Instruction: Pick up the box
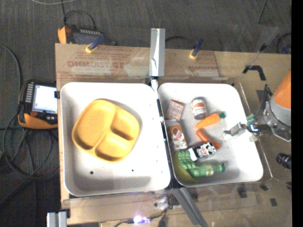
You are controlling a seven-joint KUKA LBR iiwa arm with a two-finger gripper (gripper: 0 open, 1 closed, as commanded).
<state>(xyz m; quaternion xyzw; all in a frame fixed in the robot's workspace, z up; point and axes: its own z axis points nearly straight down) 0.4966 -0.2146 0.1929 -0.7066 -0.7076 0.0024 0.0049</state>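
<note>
Inside the right bin (236, 96), a small tan and pink box (175, 109) lies flat near the far left corner. An orange carton (178, 137) lies just below it along the left wall. A black-and-white cow-patterned carton (202, 151) rests near the bin's middle. My gripper (236, 130) hangs over the right side of this bin, right of the cartons and apart from all of them. Nothing shows in its grasp. The arm's orange band (285, 92) is at the right edge of the view.
The right bin also holds a small can (199, 108), a carrot (209, 120), a red-orange piece (204, 136), a green bottle (207, 169) and a green lumpy item (185, 160). A yellow divided tray (107, 129) sits in the left bin (71, 174).
</note>
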